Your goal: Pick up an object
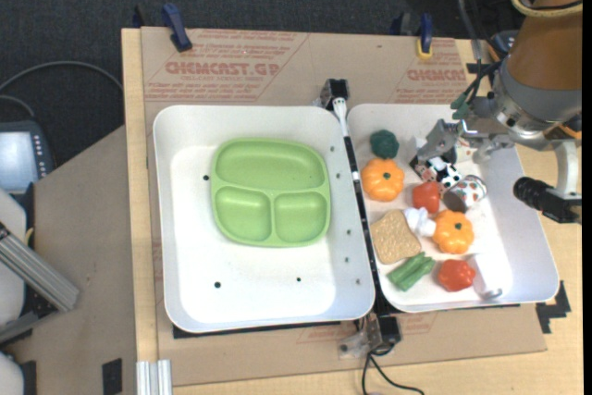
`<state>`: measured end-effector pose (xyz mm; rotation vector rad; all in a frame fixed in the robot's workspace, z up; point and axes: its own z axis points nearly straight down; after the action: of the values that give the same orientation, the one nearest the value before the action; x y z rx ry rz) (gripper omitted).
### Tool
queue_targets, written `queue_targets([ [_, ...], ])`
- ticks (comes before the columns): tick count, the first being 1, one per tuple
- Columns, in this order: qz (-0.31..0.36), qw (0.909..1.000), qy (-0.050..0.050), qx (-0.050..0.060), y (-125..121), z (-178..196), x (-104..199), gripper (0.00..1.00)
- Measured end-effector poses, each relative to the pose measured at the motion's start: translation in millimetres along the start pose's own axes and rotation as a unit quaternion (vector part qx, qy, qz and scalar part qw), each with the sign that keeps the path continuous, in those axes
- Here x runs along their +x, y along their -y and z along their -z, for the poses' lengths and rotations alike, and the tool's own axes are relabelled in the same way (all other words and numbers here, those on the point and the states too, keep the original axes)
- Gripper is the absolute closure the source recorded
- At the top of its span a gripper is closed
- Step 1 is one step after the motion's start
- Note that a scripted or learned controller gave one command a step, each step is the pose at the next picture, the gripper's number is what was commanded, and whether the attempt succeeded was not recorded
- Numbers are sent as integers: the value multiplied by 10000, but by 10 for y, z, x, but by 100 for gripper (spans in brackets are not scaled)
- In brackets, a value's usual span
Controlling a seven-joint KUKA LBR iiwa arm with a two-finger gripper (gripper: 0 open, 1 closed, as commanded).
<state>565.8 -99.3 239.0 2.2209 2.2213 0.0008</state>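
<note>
Cardboard covers the bench (277, 60) under two white bins. At upper right the arm (546, 32) is cut off by the frame; its claw (442, 153) hangs over the right bin (527, 245), grip impossible to judge. That bin holds pumpkins (382, 179), tomatoes (426, 196), a cracker (396, 236) and a small, hard-to-read cow toy (446, 174). A green divided plate (271, 191) fills the left bin (185, 227).

One fixed cam above the bench (277, 60), looking down at a slant from the front. Both bins fit in frame: left bin (185, 227), right bin (527, 254). Arm (546, 42) enters from the right.
</note>
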Motion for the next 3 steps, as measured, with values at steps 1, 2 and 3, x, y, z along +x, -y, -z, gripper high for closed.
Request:
queue_targets([
  [1,-38,10000,-5,48,404,-1616,-465,0],
  [2,-5,10000,-3,9,417,-1544,-533,0],
  [3,1,10000,-68,36,-44,-1540,-1194,0],
])
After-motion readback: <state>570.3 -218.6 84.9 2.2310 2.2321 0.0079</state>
